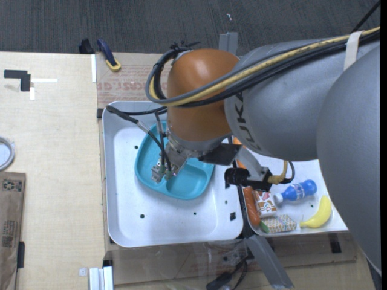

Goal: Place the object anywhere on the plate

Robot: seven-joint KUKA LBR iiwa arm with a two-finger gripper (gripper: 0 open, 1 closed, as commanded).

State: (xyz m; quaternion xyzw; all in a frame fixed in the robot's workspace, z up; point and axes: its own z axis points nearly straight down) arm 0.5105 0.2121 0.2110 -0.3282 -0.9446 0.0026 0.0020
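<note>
Nearest me, at the view's bottom right, the right bin [338, 227] holds a banana [318, 215] at its 4 o'clock, a small carton [279, 223] just left of it, a red pack [264, 203], an orange carrot-like piece [251, 207] by the divider, and a blue-capped bottle [297, 191].

Next bin over, left bin [121, 222], has the blue plate [181, 183] at centre. Gripper [162, 171] sits over the plate's 9 o'clock edge; fingers too small & cluttered, can't tell if open or holding anything. Which item is the task obj I can't tell.

Above it, the arm's orange band [199, 95], w/ cables across.
</note>
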